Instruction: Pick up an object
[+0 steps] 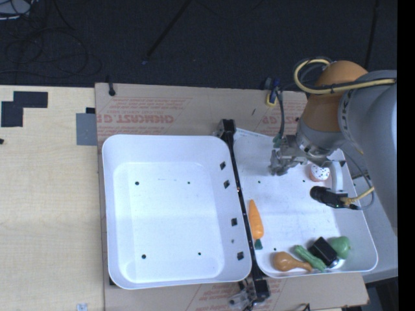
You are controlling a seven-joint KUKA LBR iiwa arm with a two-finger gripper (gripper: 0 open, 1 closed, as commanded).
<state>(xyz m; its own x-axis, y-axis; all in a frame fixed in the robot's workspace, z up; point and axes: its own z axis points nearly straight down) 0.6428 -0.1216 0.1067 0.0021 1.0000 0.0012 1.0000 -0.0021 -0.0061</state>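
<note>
My gripper (pixel 281 165) hangs over the far part of the right bin (pixel 292 203), low above its white floor, with nothing visible in it. Just right of it lies a small white object with red dots (pixel 318 172). An orange carrot (pixel 255 218) lies along the right bin's left wall. At the near edge sit a tan pear-shaped piece (pixel 287 261), a green oblong piece (pixel 308 256), a black block (pixel 322 250) and a green round piece (pixel 340 244).
The left bin (pixel 123 173) stands beside the right one, the two meeting along a black-clipped divider (pixel 237 193). Both rest on a cardboard sheet (pixel 168 105). The grey arm (pixel 363 122) comes in from the right above the right bin's far corner.
</note>
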